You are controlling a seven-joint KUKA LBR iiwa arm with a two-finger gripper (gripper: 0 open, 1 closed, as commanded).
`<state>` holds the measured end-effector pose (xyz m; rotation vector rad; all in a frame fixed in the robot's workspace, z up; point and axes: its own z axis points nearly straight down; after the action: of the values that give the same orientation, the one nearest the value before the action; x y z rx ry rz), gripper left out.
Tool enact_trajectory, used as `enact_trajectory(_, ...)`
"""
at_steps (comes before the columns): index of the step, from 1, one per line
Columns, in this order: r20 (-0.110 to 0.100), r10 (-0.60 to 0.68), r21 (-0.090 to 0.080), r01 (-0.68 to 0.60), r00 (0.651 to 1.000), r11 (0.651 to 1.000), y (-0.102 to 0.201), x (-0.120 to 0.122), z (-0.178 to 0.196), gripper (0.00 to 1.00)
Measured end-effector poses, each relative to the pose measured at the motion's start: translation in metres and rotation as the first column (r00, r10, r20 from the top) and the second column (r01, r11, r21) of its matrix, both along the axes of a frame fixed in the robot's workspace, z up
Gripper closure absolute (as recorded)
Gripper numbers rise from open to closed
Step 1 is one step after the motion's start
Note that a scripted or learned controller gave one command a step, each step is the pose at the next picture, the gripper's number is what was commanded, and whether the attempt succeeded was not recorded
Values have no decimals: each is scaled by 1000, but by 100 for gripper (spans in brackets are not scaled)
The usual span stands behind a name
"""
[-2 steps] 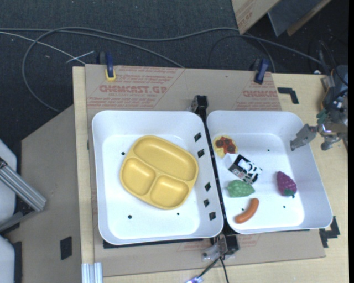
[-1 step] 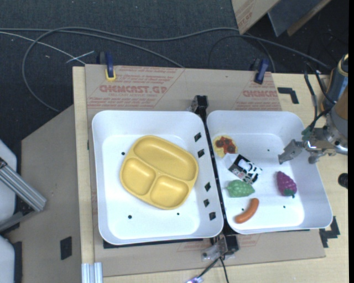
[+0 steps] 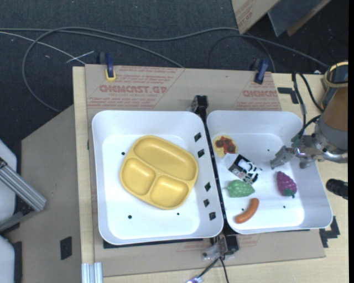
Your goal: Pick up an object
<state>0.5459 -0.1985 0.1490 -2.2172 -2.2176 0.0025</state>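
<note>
Bare floor [image 3: 260,141] above grapes [image 3: 286,183]

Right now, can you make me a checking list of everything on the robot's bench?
Surface: bench bears left bin and right bin.
Job's things: right bin holds purple grapes, green toy, sausage, red-and-yellow toy, black-and-white item.
Clutter: yellow divided plate in left bin.
Grippers: tool above right bin, apart from the toys.
Cables: cables on dark floor.
Surroundings: blue clamps, cardboard box.
</note>
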Motion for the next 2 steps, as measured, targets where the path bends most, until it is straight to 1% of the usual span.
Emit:
enact_trajectory(1,-1,0,0,0,1000,1000,-3,1,-62,0)
enact_trajectory(2,6,0,-2,0,1000,1000,-4,2,-48,100)
